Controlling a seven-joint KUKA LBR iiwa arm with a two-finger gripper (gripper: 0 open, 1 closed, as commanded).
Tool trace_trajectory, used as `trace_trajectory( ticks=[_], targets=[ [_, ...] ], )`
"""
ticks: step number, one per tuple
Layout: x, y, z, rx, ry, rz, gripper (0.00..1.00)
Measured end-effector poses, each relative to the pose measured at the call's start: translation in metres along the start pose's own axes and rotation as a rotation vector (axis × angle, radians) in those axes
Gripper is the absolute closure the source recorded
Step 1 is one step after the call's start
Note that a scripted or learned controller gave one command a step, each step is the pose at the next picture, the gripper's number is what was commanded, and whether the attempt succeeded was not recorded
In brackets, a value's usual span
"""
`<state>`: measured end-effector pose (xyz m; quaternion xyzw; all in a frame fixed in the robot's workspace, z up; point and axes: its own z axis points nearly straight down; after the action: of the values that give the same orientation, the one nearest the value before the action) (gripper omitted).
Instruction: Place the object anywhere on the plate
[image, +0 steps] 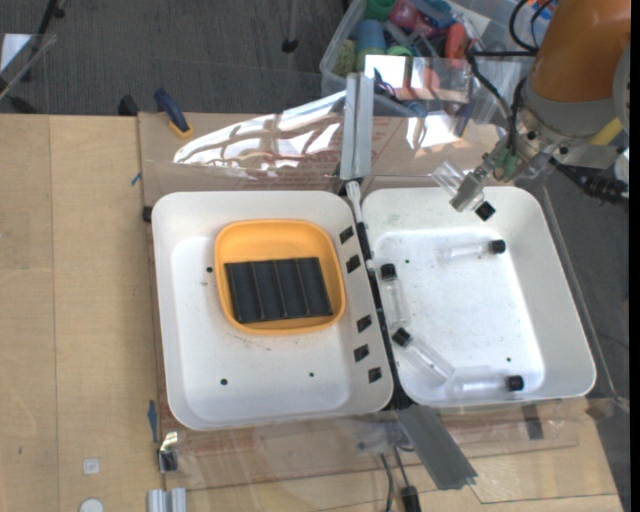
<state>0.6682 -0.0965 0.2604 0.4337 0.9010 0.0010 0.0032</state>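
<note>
A black ridged rectangular object (277, 290) lies flat on the orange plate (230, 245), which sits in the left white bin (190, 380). My gripper (472, 200) hangs over the far edge of the right bin (560, 340), well away from the object. It is open, with nothing between its fingers. The grey arm with its orange band (585, 50) comes in from the upper right.
The right bin holds clear plastic fixtures with black caps (470, 252) along its floor and left wall. A row of black clips (360, 300) runs down the divider between the bins. A tub of colourful items (410, 40) stands behind the bins.
</note>
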Motion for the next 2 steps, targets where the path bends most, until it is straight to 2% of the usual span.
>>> trace_trajectory(
  ticks=[1,2],
  targets=[
    [-0.009,-0.012,-0.03,-0.001,-0.001,-0.303,1.0],
    [-0.03,-0.04,-0.083,-0.002,-0.002,-0.569,1.0]
  ],
)
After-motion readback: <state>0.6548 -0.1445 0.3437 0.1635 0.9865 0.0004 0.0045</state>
